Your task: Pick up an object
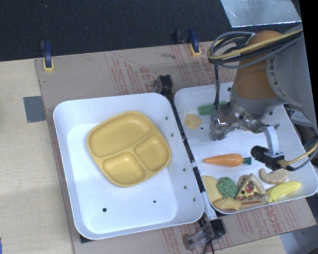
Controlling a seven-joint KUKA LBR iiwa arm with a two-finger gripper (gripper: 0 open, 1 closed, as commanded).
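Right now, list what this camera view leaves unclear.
- Tool: its fingers are too small and dark to read.
- Green item: partly behind the tool, identity unclear.
- Food pile in the right bin: overlapping pieces hide each other.
- Arm: cut off by the right edge.

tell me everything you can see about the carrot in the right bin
The carrot is a small toy, smooth and plastic-looking, with an orange tapered body and a short green stub at its thick end. It lies flat on the floor of the right bin, about mid-bin, pointed tip toward the left bin and green end toward the arm. Nothing touches it: the claw is above it in the view, and the pile of other toy foods sits nearer the bin's front edge.
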